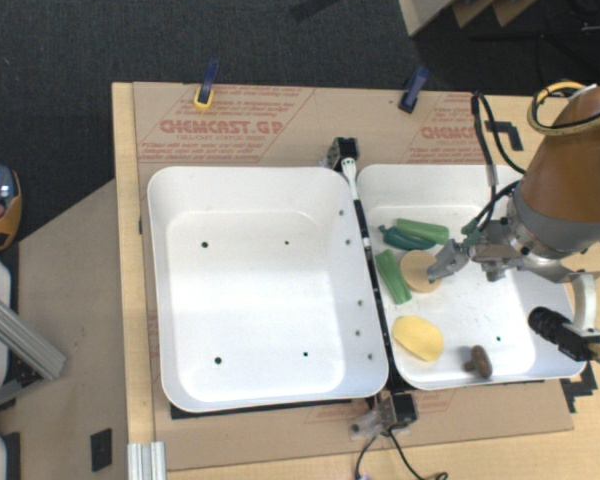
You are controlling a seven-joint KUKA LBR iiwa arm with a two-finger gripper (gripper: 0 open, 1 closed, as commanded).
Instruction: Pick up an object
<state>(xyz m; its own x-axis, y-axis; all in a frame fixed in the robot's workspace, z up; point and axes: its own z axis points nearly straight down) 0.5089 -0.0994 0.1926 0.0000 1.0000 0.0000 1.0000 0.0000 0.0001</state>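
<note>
Nothing lifted yet: gripper (446, 265) low over tan disc (417, 269), finger spacing impossible to tell; green blocks (416, 233) just beyond, grasp and lift remaining.

Two bins, five small things.

Two white bins: left bin (250, 288), right bin (500, 353). Two green pieces: one (417, 233) up top, one (391, 276) lower down. One tan disc (416, 268). One yellow lump (419, 337). One brown bit (478, 362). Two clips on the board's far edge: yellow clip (206, 90), blue clip (414, 89).
</note>
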